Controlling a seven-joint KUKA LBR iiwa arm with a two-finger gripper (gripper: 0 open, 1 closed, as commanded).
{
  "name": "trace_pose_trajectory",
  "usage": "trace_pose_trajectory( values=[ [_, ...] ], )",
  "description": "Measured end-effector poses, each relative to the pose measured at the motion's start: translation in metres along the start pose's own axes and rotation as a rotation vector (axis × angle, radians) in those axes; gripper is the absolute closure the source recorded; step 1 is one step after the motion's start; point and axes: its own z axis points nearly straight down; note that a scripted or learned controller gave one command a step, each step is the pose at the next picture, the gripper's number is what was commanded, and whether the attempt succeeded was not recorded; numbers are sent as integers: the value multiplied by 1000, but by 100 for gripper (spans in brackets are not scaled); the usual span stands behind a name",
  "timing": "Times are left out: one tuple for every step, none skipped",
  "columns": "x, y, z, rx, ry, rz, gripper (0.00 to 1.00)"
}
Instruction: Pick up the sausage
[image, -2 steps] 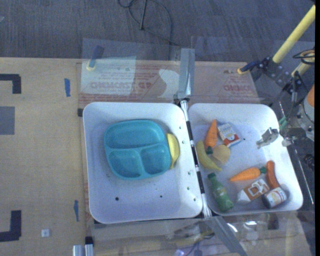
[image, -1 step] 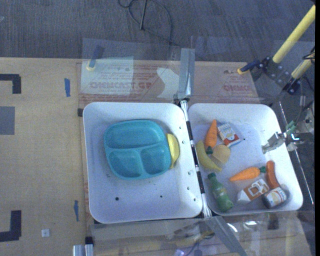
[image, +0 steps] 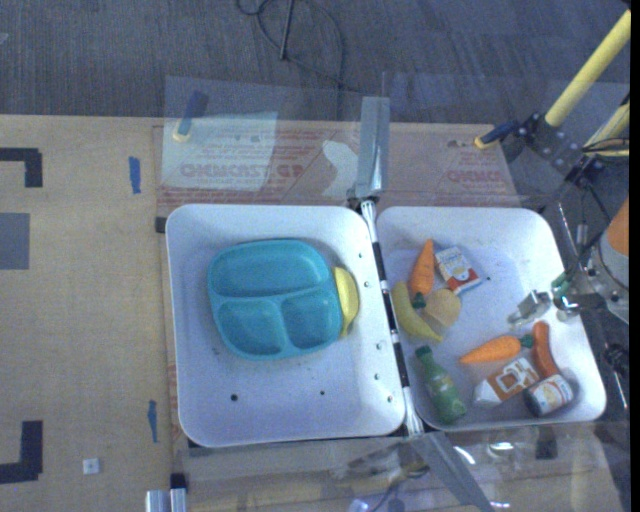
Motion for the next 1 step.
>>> trace_pose_trajectory(
  values=[
    [5, -16, 49, -6, 6, -53, 0]
  ],
)
